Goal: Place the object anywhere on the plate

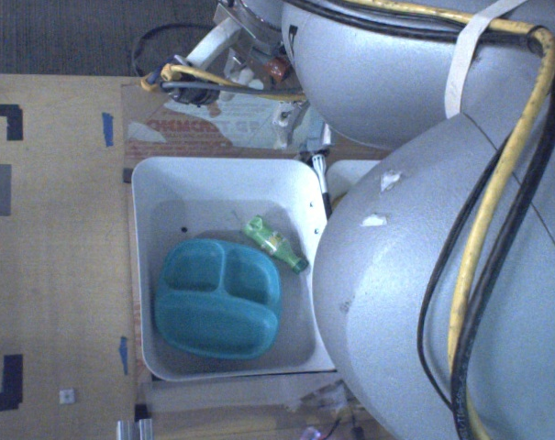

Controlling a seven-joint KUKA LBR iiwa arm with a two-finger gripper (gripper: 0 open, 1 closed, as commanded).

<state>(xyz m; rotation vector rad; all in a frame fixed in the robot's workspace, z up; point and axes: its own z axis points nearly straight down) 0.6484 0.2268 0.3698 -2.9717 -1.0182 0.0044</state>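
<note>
Cardboard bench, white bin on it; teal plate inside; green object lies just beside plate's upper right edge, off it; grey arm looms right; gripper state: cannot tell; pick step pending; next needs grasp, short carry onto plate.

Left bin sits on the counter, with the plate lying flat inside it toward the near-left part of the bin floor. The object lies in the same bin just behind and right of the plate, beside its far-right edge and close to the bin's right wall; whether it touches the plate cannot be told. The arm looms over the right side, covering most of the right bin, whose far-left corner shows just right of the left bin.
</note>
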